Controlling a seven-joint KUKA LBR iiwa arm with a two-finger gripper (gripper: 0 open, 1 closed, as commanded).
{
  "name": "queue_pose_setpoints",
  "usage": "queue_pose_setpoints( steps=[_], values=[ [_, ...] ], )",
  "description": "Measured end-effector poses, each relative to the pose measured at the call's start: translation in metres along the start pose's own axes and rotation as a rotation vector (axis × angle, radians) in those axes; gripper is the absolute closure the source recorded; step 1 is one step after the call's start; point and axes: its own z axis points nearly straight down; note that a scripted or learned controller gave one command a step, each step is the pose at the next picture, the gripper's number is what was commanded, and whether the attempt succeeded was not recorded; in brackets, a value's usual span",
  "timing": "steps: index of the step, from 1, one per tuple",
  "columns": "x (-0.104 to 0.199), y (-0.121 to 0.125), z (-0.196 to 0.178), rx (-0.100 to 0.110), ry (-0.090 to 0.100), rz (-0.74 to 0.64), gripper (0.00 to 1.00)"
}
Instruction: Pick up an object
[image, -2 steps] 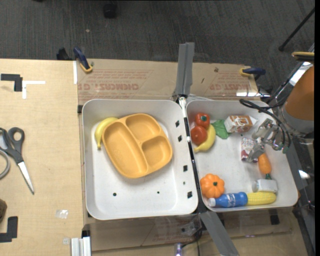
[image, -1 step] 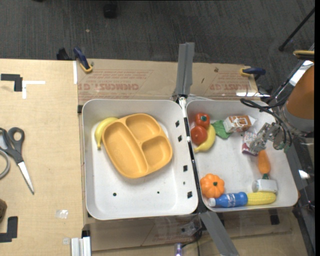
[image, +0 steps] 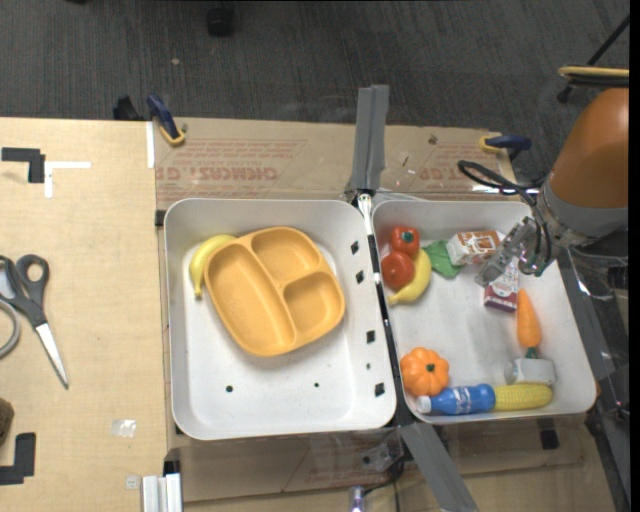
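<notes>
The right bin (image: 455, 325) holds several toys: two red tomatoes (image: 398, 268), a yellow banana (image: 416, 284), a green piece (image: 441, 257), a snack packet (image: 472, 244), an orange carrot (image: 527, 322), a small pumpkin (image: 425, 371), a blue bottle (image: 460, 400) and a corn cob (image: 522, 397). My gripper (image: 512, 258) hangs over the bin's upper right part, just above a small red and white packet (image: 500, 297) and right of the snack packet. I see nothing lifted in it.
The left bin (image: 260, 415) carries an orange divided plate (image: 272, 290) with a second banana (image: 205, 260) tucked at its left edge. A grey lump (image: 530, 371) lies beside the corn. Scissors (image: 35, 310) rest on the bench at far left.
</notes>
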Motion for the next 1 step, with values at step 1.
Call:
queue_pose_setpoints(
  steps=[1],
  values=[
    [0.0584,0.0444,-0.0664,0.001,0.001,0.122,1.0]
  ],
)
